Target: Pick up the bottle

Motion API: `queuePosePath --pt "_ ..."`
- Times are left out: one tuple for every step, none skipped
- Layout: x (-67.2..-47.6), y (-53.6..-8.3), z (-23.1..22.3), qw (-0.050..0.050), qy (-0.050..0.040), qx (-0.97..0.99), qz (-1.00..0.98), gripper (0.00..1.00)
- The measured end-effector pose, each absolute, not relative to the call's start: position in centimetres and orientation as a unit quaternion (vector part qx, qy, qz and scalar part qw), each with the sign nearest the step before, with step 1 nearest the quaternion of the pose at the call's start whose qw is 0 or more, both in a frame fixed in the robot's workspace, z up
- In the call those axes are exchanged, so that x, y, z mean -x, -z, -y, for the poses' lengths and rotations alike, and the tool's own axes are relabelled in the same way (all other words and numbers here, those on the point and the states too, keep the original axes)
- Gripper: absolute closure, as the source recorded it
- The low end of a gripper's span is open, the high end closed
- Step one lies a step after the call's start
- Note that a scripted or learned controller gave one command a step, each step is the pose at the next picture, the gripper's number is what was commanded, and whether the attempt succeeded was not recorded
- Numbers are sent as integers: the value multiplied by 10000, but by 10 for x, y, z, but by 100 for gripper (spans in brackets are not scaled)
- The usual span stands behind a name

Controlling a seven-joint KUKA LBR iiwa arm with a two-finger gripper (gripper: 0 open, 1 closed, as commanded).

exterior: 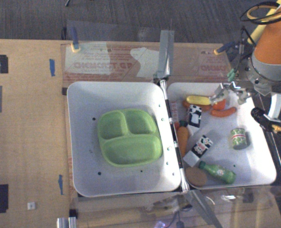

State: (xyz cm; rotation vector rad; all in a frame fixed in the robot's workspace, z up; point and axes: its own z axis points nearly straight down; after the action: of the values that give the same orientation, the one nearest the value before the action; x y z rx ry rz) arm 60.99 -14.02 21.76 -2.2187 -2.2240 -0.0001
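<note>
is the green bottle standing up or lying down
Lying down. The green bottle lies on its side on the floor of the right bin, near the front edge, its length running across the bin.

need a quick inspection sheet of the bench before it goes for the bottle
surface: two white bins side by side on a brown bench.
job's things: green bottle lying flat, right bin's front.
clutter: green divided plate in left bin; two cow-print cartons, banana, carrot, can in right bin.
grippers: pincer at right bin's far edge, away from the bottle.
cables: yellow and black loops above the arm.
surroundings: grey carpet, blue tape marks.
</note>
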Motion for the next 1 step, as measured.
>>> queuePosePath --pt "-546 -137 176 0 0 7324 6809 0"
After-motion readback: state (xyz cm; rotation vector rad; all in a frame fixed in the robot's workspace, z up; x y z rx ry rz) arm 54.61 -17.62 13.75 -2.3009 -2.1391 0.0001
